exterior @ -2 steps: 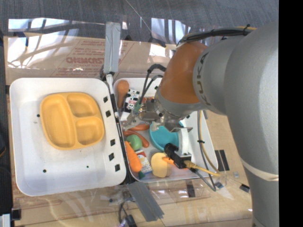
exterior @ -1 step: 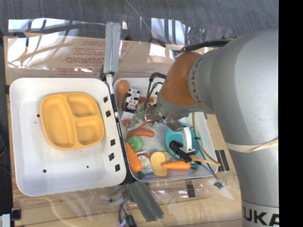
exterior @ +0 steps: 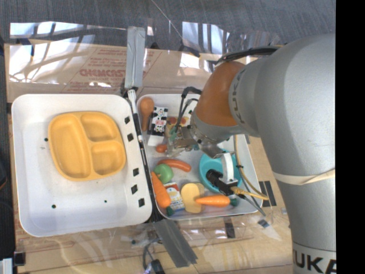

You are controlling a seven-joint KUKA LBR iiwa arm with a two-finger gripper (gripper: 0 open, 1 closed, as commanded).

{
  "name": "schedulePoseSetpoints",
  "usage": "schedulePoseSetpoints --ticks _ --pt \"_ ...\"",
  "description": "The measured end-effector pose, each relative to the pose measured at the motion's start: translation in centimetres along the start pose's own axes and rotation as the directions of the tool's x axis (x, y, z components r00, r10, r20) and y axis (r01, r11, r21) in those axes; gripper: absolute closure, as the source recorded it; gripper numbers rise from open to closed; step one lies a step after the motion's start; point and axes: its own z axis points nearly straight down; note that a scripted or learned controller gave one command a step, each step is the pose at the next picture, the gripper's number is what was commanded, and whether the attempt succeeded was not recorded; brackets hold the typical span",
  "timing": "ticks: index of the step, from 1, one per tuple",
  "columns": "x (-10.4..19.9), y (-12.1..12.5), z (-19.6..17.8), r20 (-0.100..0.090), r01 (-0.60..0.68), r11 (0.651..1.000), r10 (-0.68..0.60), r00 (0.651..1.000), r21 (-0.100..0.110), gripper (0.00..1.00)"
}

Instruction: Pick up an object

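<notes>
The grey arm's gripper [exterior: 178, 137] hangs low in the right white bin [exterior: 251, 207], amid plastic toy food; I cannot tell its grip. A yellow divided plastic tray [exterior: 85, 144] lies in the left white bin [exterior: 28, 198].

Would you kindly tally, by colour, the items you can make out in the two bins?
Yellow: 2, the divided tray in the left bin and a block in the right bin
Orange: 2, both carrots
Green: 1, a round piece
Teal: 1, a bowl
Brown: 1, an egg shape
Total: 7; the arm hides more.
</notes>
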Motion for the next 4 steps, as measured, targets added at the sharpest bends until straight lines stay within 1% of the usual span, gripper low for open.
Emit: schedulePoseSetpoints --ticks 1,2,3,4 --pt "6.7 2.2 -17.1 0.000 -0.135 0.991 0.135 0.991 -0.013 1.00" --pt "2.8 -1.7 -21.9 0.000 -0.221 0.975 0.221 0.975 -0.010 1.00" --pt "-1.7 -8.1 -26.8 0.002 -0.073 0.997 0.073 0.997 -0.012 1.00" --pt "-3.7 -1.9 -27.6 0.002 -0.125 0.992 0.125 0.992 -0.006 1.00"
